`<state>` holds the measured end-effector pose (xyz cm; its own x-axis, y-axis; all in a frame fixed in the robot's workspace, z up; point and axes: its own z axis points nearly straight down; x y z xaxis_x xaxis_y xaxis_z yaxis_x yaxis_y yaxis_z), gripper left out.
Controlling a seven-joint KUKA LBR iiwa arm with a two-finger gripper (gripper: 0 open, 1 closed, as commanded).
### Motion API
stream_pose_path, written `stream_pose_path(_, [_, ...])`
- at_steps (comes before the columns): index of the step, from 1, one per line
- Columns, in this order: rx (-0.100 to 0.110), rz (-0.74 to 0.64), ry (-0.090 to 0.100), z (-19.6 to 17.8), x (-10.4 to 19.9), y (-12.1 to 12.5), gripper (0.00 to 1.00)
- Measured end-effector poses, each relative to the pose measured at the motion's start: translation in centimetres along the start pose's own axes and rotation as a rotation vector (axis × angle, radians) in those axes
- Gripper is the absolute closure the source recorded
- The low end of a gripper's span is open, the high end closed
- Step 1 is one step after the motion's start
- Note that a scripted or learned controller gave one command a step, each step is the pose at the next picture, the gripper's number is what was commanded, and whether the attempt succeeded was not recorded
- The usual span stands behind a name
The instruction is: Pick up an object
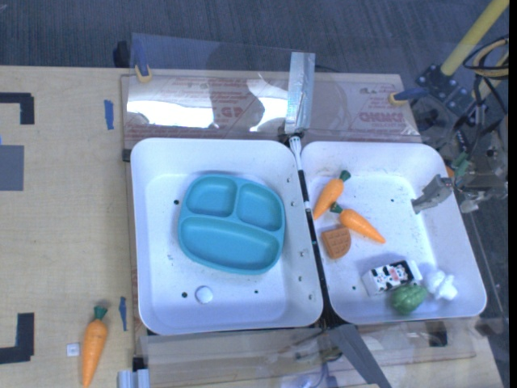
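A robotics lab: two white bins (pixel 153 217) on a taped plywood surface (pixel 56 217), toy carrots (pixel 327 196), cabling (pixel 485 63) beside the bins.

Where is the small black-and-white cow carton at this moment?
In the camera view the cow carton lies in the right bin, near its front edge, just above the green vegetable and left of a small white object.

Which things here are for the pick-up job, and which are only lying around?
For the job: claw; in the right bin: two carrots, brown piece, cow-print box, green toy, white toy.

Lying about: blue plate in the left bin; carrot on the bench.
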<state>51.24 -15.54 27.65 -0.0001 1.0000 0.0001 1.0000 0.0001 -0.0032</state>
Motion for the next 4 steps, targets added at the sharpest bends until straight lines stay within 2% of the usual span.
stream_pose_path(1, [0.001,-0.065,0.001,-1.2,6.3,-2.8,0.00])
stream_pose_path(2, [0.009,-0.025,0.002,9.8,6.9,0.3,0.00])
stream_pose_path(3, [-0.003,-0.149,-0.001,8.8,8.6,4.6,0.00])
stream_pose_path(4, [-0.017,-0.195,-0.003,17.6,5.2,4.3,0.00])
